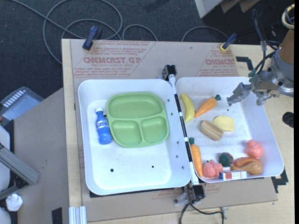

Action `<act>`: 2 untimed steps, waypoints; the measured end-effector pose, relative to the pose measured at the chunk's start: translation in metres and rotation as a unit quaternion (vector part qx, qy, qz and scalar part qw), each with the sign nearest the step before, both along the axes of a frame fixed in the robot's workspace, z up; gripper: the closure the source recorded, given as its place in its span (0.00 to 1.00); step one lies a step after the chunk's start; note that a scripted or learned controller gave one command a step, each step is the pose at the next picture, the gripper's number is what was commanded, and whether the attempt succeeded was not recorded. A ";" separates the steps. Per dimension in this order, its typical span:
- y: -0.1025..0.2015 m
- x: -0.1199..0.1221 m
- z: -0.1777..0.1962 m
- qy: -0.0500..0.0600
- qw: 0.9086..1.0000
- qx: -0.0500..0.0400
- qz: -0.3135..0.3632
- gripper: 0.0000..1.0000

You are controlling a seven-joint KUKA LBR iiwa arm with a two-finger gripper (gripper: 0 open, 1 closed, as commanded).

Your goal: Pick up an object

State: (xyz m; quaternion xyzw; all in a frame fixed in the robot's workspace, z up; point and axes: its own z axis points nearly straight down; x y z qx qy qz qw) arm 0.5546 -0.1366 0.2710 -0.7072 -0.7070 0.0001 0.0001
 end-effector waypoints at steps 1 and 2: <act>0.017 0.027 -0.123 0.001 1.000 0.000 0.000 0.00; 0.007 0.005 -0.183 -0.002 1.000 0.000 0.000 0.00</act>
